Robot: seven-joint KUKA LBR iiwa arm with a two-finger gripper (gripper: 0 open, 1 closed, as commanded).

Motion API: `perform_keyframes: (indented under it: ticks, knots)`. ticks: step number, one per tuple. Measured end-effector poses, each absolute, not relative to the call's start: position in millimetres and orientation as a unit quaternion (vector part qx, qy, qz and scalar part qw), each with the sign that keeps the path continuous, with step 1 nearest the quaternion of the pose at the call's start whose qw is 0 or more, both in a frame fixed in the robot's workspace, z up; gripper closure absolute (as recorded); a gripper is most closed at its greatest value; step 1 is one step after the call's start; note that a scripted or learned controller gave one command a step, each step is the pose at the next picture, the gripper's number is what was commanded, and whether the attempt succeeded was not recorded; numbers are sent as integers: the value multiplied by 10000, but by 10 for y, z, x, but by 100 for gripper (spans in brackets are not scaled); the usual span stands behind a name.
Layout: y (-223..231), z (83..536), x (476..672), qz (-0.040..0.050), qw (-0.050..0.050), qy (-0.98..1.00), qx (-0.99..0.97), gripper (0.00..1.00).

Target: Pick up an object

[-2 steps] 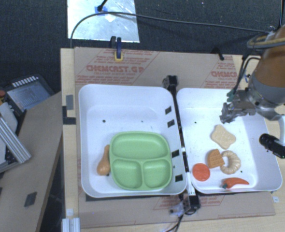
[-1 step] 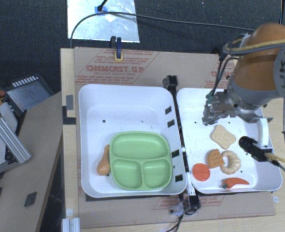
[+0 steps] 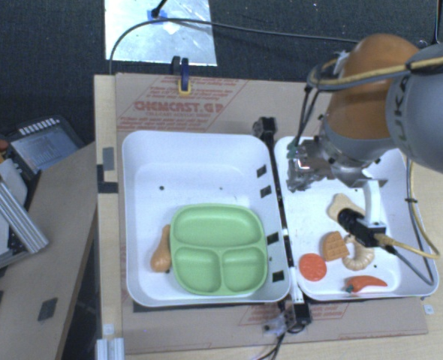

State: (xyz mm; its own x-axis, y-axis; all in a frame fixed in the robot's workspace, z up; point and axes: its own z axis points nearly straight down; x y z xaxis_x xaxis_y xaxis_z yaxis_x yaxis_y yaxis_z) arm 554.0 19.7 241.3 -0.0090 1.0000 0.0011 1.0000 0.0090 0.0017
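Grey arm reaching in from the right over the right bin [image 3: 413,272], gripper [image 3: 302,172] hovering near that bin's upper left corner, finger state impossible to tell, toy foods lying below: red tomato [image 3: 312,267], shrimp [image 3: 360,258], red chili pepper [image 3: 366,283], green divided plate [image 3: 218,248] sitting in the left bin [image 3: 191,160].

The light is bright and even, the two white bins [image 3: 199,156] shine almost too white, a silver sheet [image 3: 160,17] at the top glares, shadows are soft, and the whole picture looks a little fuzzy.
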Motion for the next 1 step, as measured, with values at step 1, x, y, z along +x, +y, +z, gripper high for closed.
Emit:
perform_keyframes:
  ticks: [1]
  knots:
    - [645, 2377, 5505, 7, -3, 7101, 7041, 100]
